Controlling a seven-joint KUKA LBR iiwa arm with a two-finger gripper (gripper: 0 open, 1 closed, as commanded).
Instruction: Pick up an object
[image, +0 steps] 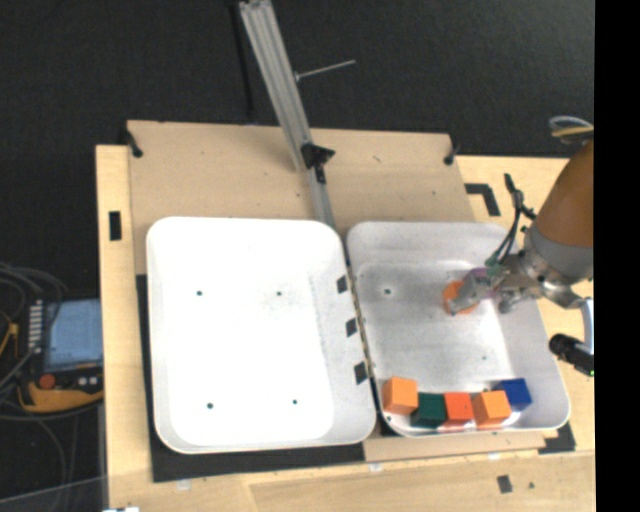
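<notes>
Pale wood forms the worktop (420, 160), set against a dark floor, and it carries two shallow white bins side by side. The left bin (250, 330) has only bare white floor showing. In the right bin (440, 265), five blocks sit in a row against the near wall: orange (401, 394), green (431, 408), orange, orange and blue (515, 392). The claw (470, 295) hangs low over the middle of this bin, and a small orange object (455, 294) sits right at its tip. Whether that object is gripped or merely touched cannot be told, nor how wide the claw stands. If the hold is shallow or off-centre, a lift would likely let the piece slip out and fall back into the bin.
</notes>
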